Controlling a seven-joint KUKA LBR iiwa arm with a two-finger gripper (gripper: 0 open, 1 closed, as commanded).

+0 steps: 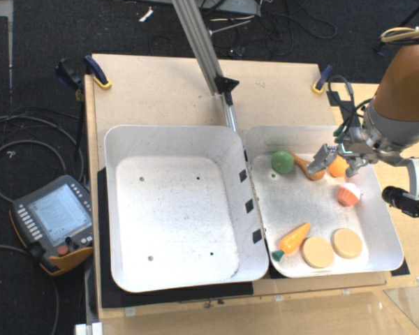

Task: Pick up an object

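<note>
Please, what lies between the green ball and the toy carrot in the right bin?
In the camera view, bare white bin floor: nothing rests between the green ball and the toy carrot below it in the right bin.

No legible text, labels, brands or numbers anywhere. The grey handheld control pendant with orange trim (pixel 54 220) left of the bench has a lit screen, but its contents are too small to read.
</note>
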